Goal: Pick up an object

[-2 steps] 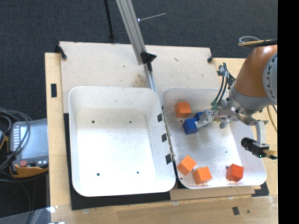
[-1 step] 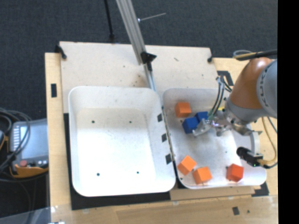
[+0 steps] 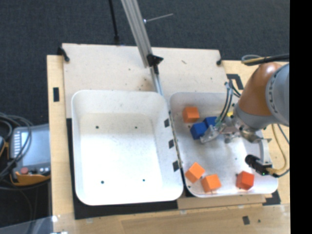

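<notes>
Bench top is light wood (image 3: 56, 145) on dark carpet, two white bins side by side on it.

My gripper (image 3: 208, 134) is down inside the right bin (image 3: 229, 189), in its upper middle, reaching in from the right. Fingers look metallic and point left toward the blue pieces. Can't tell how far open they are; the tips blur into the blue block (image 3: 198, 130) at this angle. Tips are touching or just beside it, can't resolve which. No clear view of anything between the fingers, so I won't claim a grasp.

A second blue block (image 3: 211, 122) sits just right of the first, close against my wrist hardware.

Orange cube (image 3: 191, 114) is just above-left of the blue pair, near the bin's top left.

Along the bin's near edge: two orange cubes (image 3: 195, 171) (image 3: 211, 183) close together at lower left, and a red-orange cube (image 3: 245, 180) at lower right, well apart from my gripper.

Left bin (image 3: 80, 106) sits beside it, walls touching at the middle.

Aluminium rail (image 3: 136, 26) slants up from between the bins.
</notes>
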`<state>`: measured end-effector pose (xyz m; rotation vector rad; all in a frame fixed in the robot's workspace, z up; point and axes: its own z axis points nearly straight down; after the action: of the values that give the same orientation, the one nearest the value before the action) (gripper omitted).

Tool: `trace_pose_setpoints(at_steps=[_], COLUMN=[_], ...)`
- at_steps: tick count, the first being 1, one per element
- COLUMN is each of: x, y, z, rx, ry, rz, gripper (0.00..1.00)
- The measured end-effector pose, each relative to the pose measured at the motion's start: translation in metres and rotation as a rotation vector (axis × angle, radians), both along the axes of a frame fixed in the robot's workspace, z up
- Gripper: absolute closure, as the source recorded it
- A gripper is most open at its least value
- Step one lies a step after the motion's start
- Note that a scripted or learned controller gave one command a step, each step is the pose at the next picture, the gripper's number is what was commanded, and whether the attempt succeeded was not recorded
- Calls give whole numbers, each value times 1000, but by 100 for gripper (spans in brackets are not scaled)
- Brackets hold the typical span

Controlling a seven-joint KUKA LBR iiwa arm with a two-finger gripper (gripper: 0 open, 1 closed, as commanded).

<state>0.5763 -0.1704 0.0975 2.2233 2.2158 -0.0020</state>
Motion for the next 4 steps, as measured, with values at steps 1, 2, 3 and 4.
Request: trace_pose_setpoints(at_steps=[1, 2, 3, 4], x=[1, 1, 2, 3], y=[-1, 6, 8, 10], z=[12, 60, 104, 148], rx=[1, 2, 1, 1], ry=[-5, -5, -6, -6], rz=[-5, 8, 8, 9], gripper=[100, 100, 100, 100])
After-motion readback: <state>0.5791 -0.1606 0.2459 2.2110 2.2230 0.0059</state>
